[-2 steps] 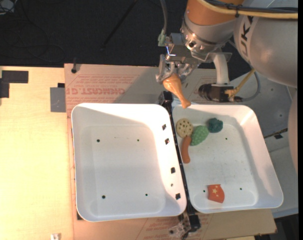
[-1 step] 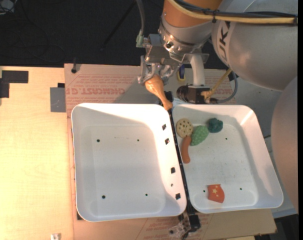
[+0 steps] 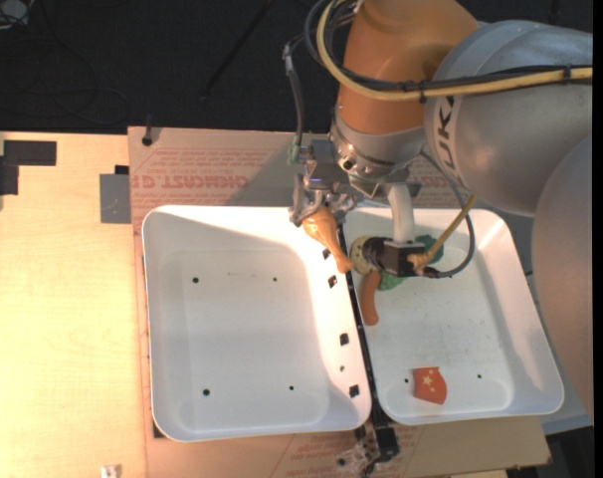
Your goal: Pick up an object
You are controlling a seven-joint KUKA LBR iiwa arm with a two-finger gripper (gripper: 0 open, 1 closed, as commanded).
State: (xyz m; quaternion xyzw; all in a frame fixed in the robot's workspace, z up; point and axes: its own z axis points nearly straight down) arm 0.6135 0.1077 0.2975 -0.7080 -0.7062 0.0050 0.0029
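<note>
Below us, we see two shallow white bins side by side on the bench, the left bin (image 3: pixel 172 257) and the right bin (image 3: pixel 505 366), touching along their inner rims. We find the left bin's floor bare but for a few small dark dots.

In the right bin we see a small red object (image 3: pixel 430 385) with a yellow mark, lying near the bin's front edge, left of its middle. Closer to the rear left corner we make out an orange, carrot-like object (image 3: pixel 367 297) running along the inner rim, with something green (image 3: pixel 391 281) just beside it; this cluster is partly hidden by the tool and cables, so we can't say for sure how many separate things lie there.

The arm (image 3: pixel 501 98) comes in from the right, its orange band above the wrist, and the gripper (image 3: pixel 321 229) hangs over the rear end of the shared rim between the bins. An orange tip shows at its lower end, but we cannot tell whether that belongs to the tool or to an object, nor whether the tool is parted or closed. The red object lies well apart from the gripper.
</note>
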